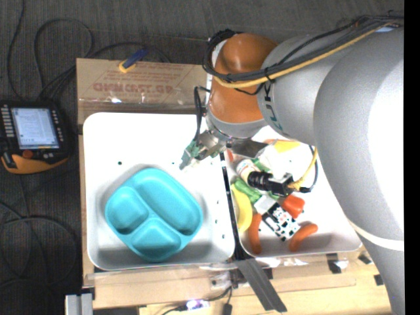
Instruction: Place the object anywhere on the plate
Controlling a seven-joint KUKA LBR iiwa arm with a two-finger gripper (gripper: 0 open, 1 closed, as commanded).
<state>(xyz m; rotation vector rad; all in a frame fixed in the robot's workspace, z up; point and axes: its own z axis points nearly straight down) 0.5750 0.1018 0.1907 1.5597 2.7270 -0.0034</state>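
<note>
At the near edge of the desk (164, 287), two shallow white bins sit side by side. In the left bin (98, 176) lies the plate (153, 213), a turquoise tray with three compartments, set cornerwise toward the near side of the bin.

The right bin (341, 241) holds a crowd of toy food packed close together: a yellow banana (243, 213) lying roughly lengthwise along the wall between the bins, a green piece (244, 190) just above it, a red-orange piece (294, 205), an orange carrot-like piece (303, 232) near the front wall, and a small white box with black marks (281, 223). A bottle-shaped thing with a brown neck (248, 170) lies among them, its long axis running from lower left to upper right. Which of these is the object to be placed cannot be told.

Farther back, the hand (191, 155) hangs over the left bin near the dividing wall, above and to the right of the plate, with something small and green at its tip. Whether its fingers are apart or together cannot be told. The grey arm (354, 110) with its orange band (239, 61) covers much of the right bin.

Beyond the bins lie a flat cardboard sheet (138, 84) and, at far left, a handheld control pendant (33, 133) with a lit screen on the dark floor (79, 18).
</note>
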